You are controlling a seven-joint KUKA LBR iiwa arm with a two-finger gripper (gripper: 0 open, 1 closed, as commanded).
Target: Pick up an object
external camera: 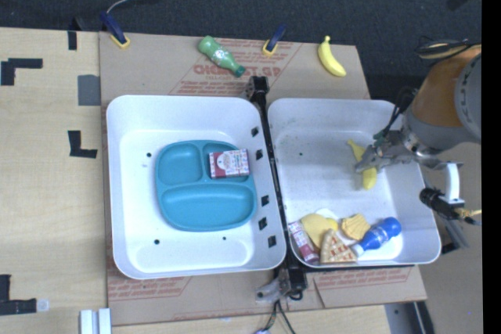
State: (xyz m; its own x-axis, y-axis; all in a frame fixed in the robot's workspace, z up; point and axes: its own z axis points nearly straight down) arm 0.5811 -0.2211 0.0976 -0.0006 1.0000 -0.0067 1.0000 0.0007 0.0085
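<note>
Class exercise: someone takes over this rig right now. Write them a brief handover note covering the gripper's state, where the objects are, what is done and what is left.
Gripper: low in the right white bin, at a small yellow banana-like piece; whether the jaws are closed on it cannot be told.
Right bin, near corner: a blue plastic bottle, a waffle-shaped toy, yellow toy food pieces and a small red packet.
Left white bin: a blue divided plastic tray carrying a small red-and-white carton.
Outside the bins: a green bottle and a yellow banana on the cardboard.
Done: the arm has reached an object. Left: confirm the grasp and lift.
</note>
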